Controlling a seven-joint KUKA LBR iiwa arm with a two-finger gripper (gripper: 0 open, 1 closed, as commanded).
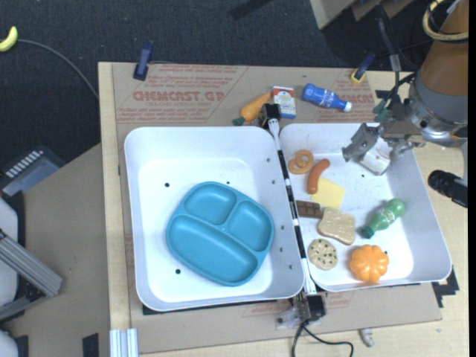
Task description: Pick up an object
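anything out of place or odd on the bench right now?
Yes. Three items lie outside the bins on the board behind them: a blue bottle on its side, a small carton and an orange carrot-like toy. The other food toys sit in the right bin; the left bin holds a blue divided tray.

Two smooth white plastic bins [149, 162] sit on a matt brown cardboard-like bench top [186, 95]. A glossy blue plastic divided plate [219, 233] and shiny plastic toy pumpkin [369, 262] lie inside.
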